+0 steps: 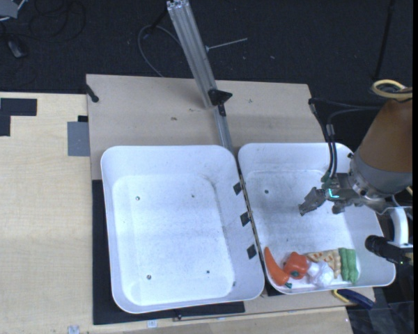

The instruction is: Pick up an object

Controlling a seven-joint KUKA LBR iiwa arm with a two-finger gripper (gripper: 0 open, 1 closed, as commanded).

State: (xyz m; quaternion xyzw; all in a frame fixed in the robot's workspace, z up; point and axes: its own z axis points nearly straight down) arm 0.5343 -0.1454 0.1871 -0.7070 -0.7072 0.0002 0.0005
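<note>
Reaching in from the right, gripper [312,204] over the bare middle of the right bin [285,160], fingers apparently parted with nothing between them, though small and dark against the floor. Orange-banded arm [390,141] above the bin's right rim. Objects clustered along the near edge, well apart from the gripper: orange carrot-like piece [275,268] leftmost, red piece [297,263] just beside it, white lump [322,275], pale patterned piece [326,257] behind, green piece [348,264] rightmost. Left bin [118,179] alongside, touching at the shared edge.
</note>
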